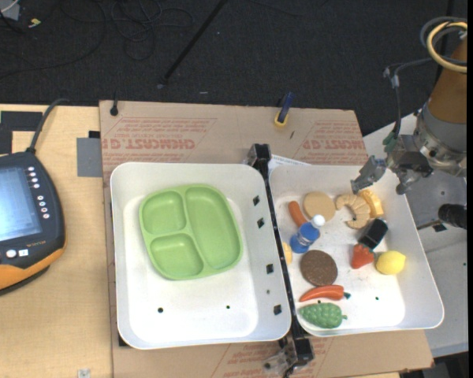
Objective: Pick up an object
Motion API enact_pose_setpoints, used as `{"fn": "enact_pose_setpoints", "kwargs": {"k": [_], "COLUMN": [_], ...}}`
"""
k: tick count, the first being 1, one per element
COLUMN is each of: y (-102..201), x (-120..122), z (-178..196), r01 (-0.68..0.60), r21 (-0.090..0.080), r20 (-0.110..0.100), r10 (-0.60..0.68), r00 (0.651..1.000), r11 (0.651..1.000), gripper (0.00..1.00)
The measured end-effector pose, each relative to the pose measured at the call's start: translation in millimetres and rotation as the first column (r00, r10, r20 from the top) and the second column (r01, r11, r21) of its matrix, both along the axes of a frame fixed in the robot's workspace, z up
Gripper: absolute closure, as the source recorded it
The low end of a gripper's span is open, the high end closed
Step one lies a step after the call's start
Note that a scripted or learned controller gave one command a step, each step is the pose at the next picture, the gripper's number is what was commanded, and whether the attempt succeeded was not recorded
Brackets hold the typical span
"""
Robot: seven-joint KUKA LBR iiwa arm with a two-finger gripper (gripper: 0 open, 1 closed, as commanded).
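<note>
Two pincer (pixel 385 176) fingers spread apart, empty, above the right bin (pixel 422 290).

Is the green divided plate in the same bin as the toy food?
No, the green plate lies alone in the left bin, while the toy food sits in the right bin.

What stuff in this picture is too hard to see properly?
- Tool: in the camera view it hangs over the right bin's top edge, too small and blurred to tell how its fingers stand.
- Arm: cut off by the right edge.
- Tablet: cut off by the left edge, screen unreadable.
- Black thing beside the lemon: too small to identify.
</note>
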State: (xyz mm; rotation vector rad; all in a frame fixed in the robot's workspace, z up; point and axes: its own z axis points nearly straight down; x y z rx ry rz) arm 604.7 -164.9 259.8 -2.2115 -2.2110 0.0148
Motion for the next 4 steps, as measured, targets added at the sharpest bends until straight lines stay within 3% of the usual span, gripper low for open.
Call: {"fn": "enact_pose_setpoints", "kwargs": {"k": [1,3,4], "y": [-0.1,7.9,11.0], "x": [1.7,-0.9,-1.2], "z": [6.5,-127.3,-177.0], "r01": [-0.002,-0.003,-0.002], "r21": [-0.002,0.0,-0.002], "r20": [0.011,0.004,0.01], "r10": [0.002,0.003,0.002], "r00": [1.0,1.0,1.0], "r11": [1.0,1.0,1.0], "gripper": [0.0,0.0,0.0]}}
